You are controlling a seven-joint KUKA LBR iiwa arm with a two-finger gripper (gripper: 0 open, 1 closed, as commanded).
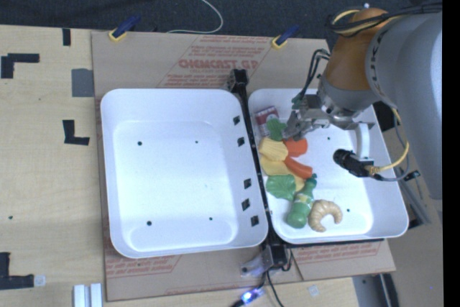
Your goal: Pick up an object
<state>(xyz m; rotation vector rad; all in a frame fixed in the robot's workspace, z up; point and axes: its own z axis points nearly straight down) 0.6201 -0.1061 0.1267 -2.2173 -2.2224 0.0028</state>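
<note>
The right bin (381,226) holds a heap of toy food along its left side: a small red-and-white packet (266,113), a green piece (275,129), a yellow piece (273,152), an orange-red piece (297,148), a red-orange carrot-like piece (300,168), a green pepper-like piece (281,187), another green piece (299,213) and a tan croissant (325,214). My gripper (296,125) reaches down into the top of this heap, right beside the green piece and just above the orange-red one. Nothing is visibly lifted.
The left bin (172,176) lies beside the right one, with a black divider clip strip (246,154) between them. Both rest on a cardboard sheet (208,61) on the wooden bench. My arm covers the right bin's upper right part.
</note>
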